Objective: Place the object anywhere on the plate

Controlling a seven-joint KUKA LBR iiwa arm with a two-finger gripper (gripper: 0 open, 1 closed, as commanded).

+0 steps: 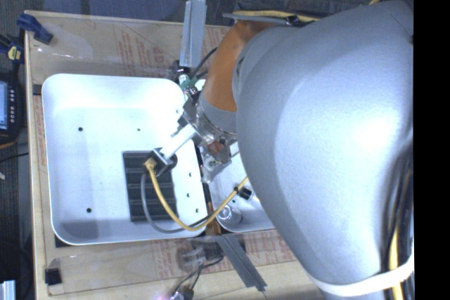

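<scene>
Just beneath the tool [163, 159] lies a dark ribbed object [144, 186]; its opening indiscernible.

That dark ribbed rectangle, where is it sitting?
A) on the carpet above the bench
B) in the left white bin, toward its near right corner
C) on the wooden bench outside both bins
B: the dark ribbed rectangle lies flat on the floor of the left white bin, by its lower right part, under the yellow cable and the gripper.

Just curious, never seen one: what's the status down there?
Gripper low in left bin, over dark ribbed plate. Grasp unclear. Yellow cable draped across plate.
</scene>
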